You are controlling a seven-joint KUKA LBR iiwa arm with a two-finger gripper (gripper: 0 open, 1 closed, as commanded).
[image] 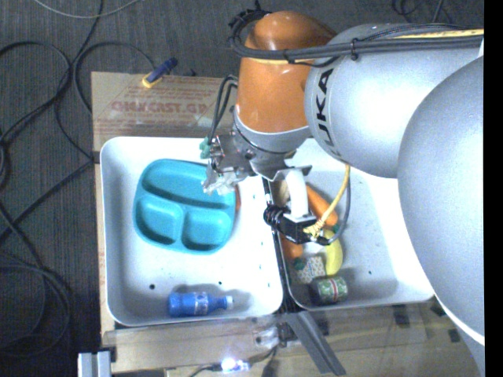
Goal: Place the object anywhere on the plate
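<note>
We see the gripper (pixel 218 175) over the blue plate's (pixel 169 210) right rim in the left bin (pixel 118 250); we can't tell how open it is or whether it holds anything. A blue bottle (pixel 196 302) lies near the plate, apart from it. A carrot (pixel 321 204), banana (pixel 335 258) and green can (pixel 330 289) crowd the right bin (pixel 377 242), partly under the arm (pixel 369 108).
</note>
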